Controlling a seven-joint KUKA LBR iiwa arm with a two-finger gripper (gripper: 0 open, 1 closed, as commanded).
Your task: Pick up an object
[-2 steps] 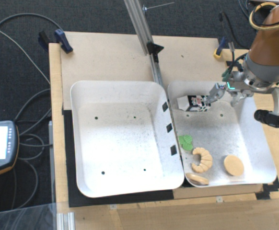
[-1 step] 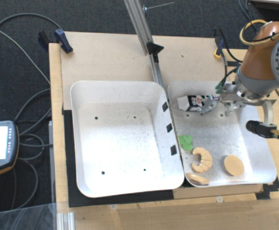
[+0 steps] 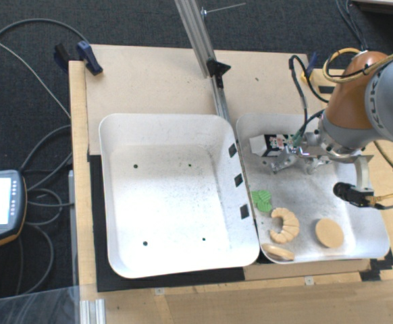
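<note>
White plastic makes up both shallow bins in front of you: the larger left bin (image 3: 115, 140) has only dark specks and a few small holes on its floor, while the right bin (image 3: 379, 238) carries everything worth picking. Look at the near end of that right bin and you will find a small green leafy piece (image 3: 261, 200) close to the wall between the bins, a tan ridged croissant-shaped pastry (image 3: 285, 224) just below it, a pale oval bread-like piece (image 3: 278, 252) at the front rim touching or nearly touching the pastry, and a round tan cookie-like disc (image 3: 329, 233) a little to the right, apart from the others. Your grey arm with its orange band (image 3: 350, 96) reaches in from the right, and its metal two-finger gripper (image 3: 283, 161) sits low over the far part of the right bin, well apart from the four items. Whether its jaws are spread or closed cannot be told from this angle; nothing is visibly caught between them. A slanted aluminium rail (image 3: 195, 29) crosses the bench (image 3: 149, 79) behind the bins.
</note>
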